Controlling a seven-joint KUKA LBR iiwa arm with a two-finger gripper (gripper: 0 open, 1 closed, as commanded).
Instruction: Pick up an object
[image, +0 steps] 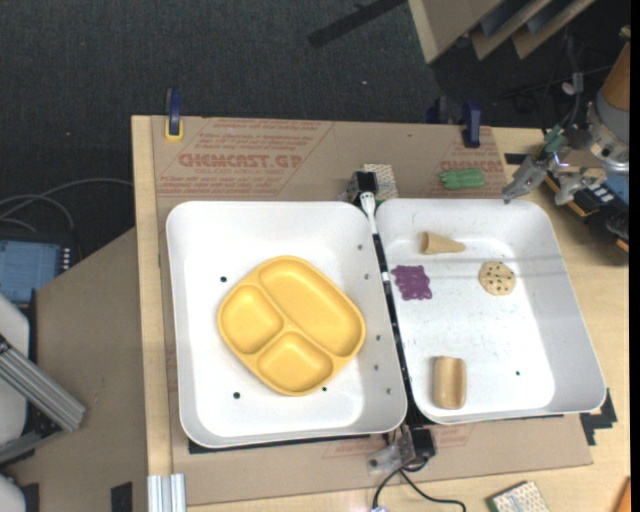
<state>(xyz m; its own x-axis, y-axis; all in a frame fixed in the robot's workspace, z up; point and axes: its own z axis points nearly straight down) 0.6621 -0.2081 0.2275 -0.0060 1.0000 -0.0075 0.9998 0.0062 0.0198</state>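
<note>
Your hand (527, 180) hangs past the far right corner of the right bin (560, 390), over the counter (300, 150). Nearest to it in that bin lie a cone (440, 243) and a cookie (497, 278); the purple piece (411, 282) and tan cylinder (449, 381) lie farther. The yellow divided plate (290, 324) sits well apart from your hand, in the left bin (190, 250).

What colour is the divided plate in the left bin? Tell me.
Yellow, a three-compartment plastic plate, seen in the camera view.
</note>
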